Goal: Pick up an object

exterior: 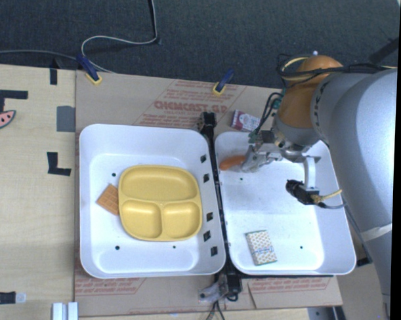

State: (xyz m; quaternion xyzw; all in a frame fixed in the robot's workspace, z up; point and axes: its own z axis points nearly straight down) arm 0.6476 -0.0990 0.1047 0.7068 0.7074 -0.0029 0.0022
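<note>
Camera view: small orange object (229,162) (elongated) beside pincer (251,162), grip state unclear.

Smooth, slightly glossy plastic for the yellow divided plate (161,202) and both white bins (92,247); matt printed cardboard sheet (183,104) beneath; pale wood-look bench (28,202); satin grey metal arm (366,129).

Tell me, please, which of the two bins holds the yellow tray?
The left bin: the divided yellow tray sits in it, while the right bin holds a small packet.
</note>
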